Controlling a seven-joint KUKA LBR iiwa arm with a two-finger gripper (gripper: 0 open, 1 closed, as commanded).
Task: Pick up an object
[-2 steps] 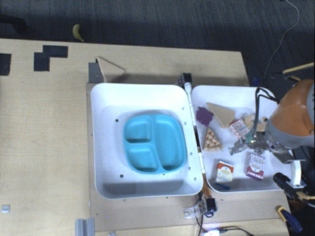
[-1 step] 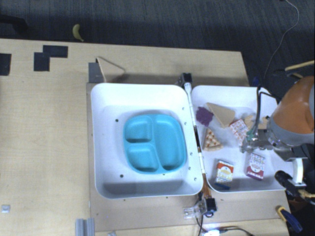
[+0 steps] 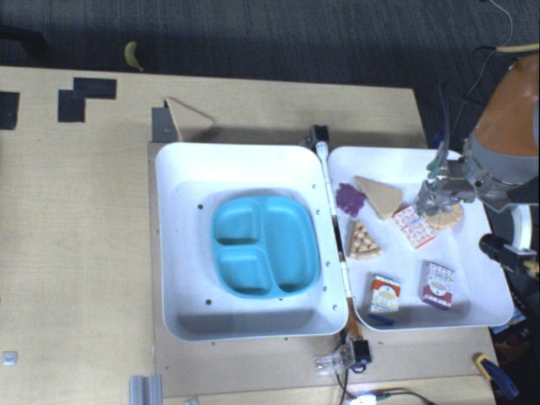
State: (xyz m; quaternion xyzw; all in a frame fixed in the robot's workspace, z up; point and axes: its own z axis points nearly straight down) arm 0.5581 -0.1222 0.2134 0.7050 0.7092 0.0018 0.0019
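Note:
The right bin [image 3: 481, 310] holds several small toy foods. A purple grape bunch [image 3: 350, 197] lies at its left, beside a tan bread wedge [image 3: 380, 196]. Below them sits a pizza slice [image 3: 363, 241]. A red-and-white carton [image 3: 414, 225] lies in the middle, with a round cookie [image 3: 450, 216] just right of it. Two small boxes, one orange [image 3: 384, 294] and one dark red [image 3: 438, 283], rest near the front. My gripper [image 3: 434, 199] reaches in from the right and hangs low over the carton and cookie, its tips close to both.
The left bin [image 3: 181, 226] holds a blue divided tray [image 3: 264, 244]. A black divider strip [image 3: 329, 192] runs between the bins. The grey and orange arm [image 3: 510, 133] covers the right bin's far right corner. Black tape marks [image 3: 84, 98] lie on the bench at far left.

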